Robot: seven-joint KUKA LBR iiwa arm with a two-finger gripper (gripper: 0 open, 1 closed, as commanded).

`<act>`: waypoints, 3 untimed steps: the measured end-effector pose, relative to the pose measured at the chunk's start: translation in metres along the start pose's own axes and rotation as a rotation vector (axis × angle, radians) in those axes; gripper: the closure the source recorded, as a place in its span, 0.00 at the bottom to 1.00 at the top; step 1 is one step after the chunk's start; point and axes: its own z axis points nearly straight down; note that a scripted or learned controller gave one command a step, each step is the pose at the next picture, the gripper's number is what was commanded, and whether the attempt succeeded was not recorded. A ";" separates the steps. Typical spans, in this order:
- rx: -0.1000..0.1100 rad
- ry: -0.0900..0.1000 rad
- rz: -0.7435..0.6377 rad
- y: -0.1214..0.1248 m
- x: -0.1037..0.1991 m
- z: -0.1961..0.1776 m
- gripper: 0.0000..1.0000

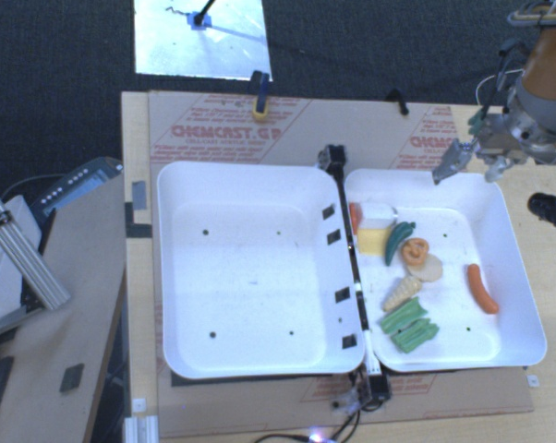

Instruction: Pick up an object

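My gripper (pixel 468 168) hangs above the far rim of the right bin (pixel 513 247), open, with nothing between its fingers. Below it in that bin lie several toy foods. A white block (pixel 380 216) and a yellow block (pixel 372 241) sit by the divider, with a small red piece (pixel 355 216) beside them. A dark green pepper (pixel 400 241), an orange ring (pixel 415 248) and a beige round piece (pixel 427 269) cluster mid-bin. A pale corn cob (pixel 401 293) and green bean pieces (pixel 409 324) lie nearer the front. An orange sausage (pixel 483 289) lies alone at the right.
The left bin (pixel 250 266) adjoins the right one along a black hinged divider (pixel 344 247). Both rest on a cardboard sheet (pixel 223 127) on the bench. A yellow-and-blue clamp (pixel 259 100) stands behind the left bin. A black knob (pixel 548 208) juts in at the right edge.
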 end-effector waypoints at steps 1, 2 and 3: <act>0.004 0.005 0.006 -0.044 -0.022 0.194 0.00; -0.012 0.001 0.001 -0.038 -0.022 0.173 1.00; -0.008 0.001 0.003 -0.067 -0.067 0.185 1.00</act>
